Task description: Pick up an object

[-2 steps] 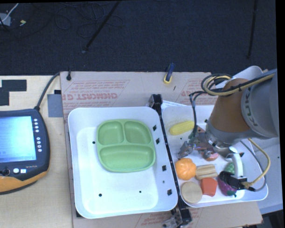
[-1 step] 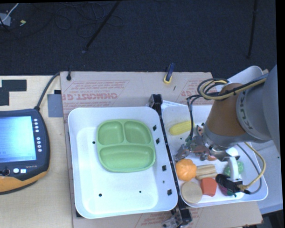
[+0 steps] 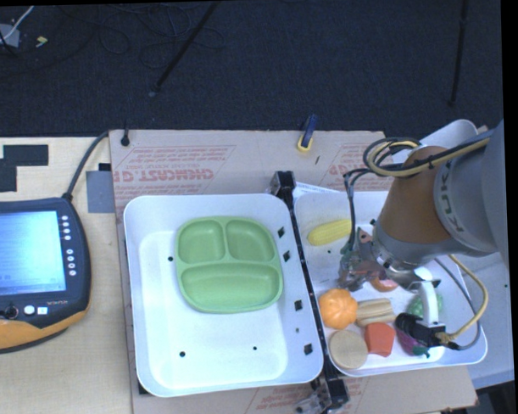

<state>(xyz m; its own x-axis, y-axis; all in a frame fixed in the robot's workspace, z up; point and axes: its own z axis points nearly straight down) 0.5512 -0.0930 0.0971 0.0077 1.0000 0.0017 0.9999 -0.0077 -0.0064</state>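
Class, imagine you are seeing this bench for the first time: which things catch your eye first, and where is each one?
The green divided plate stands out, lying alone in the left bin. Next comes the grey and orange arm, reaching down into the right bin over a cluster of toy food: an orange ball, a yellow corn cob and a red block. A handheld screen sits far left.
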